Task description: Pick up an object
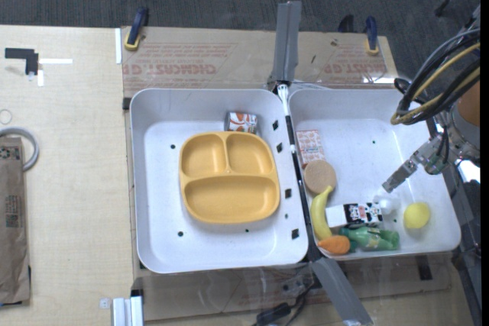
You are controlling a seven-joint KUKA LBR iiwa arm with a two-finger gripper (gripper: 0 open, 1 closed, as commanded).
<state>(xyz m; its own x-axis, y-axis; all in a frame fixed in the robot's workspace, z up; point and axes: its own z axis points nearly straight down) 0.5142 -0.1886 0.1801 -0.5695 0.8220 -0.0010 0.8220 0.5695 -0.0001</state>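
Starting at the left, a brown paper bag point(13, 217) is seen lying on the counter point(69, 164), well apart from the bins. The left bin point(153, 240) is occupied by a yellow divided plate point(228, 178), with a small printed carton point(241, 121) just beyond its far edge. Across the divider, the right bin point(359, 107) is crowded along its near side: a small packet point(309, 144) and a round brown disc point(319, 176) are set near the divider, a banana point(321, 211) is laid below them with its long axis running roughly toward the near wall, and an orange piece point(334, 244), a green item point(374, 240) and a black-and-white box point(362, 214) are bunched beside it. A yellow ball point(416, 216) is found further right, apart from that cluster. The hand point(384, 202) is lowered at a slant from the right, its tip placed just beside the box and left of the ball. Whether it is open or closed cannot be told, and nothing is seen gripped in it. The box is judged the nearest candidate, lying just left of the tip.
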